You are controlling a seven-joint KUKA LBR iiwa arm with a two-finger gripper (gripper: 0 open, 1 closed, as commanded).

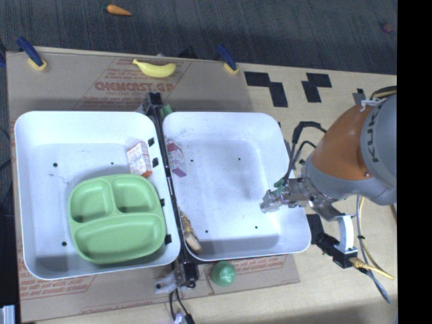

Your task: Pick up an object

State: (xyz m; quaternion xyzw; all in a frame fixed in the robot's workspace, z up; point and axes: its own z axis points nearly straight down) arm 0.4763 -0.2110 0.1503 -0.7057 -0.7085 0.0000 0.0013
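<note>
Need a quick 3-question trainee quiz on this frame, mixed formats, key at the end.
1. True or false: the green divided tray lies in the left bin.
2. Multiple choice: the green ball sits (A) inside the right bin, (B) on the cardboard just below the right bin, (C) on the tray.
3. Short answer: which fruit-shaped thing lies on the cardboard above the bins?

Key
1. True.
2. B.
3. The yellow banana. The gripper is over the right bin's right side, nowhere near it.
</note>
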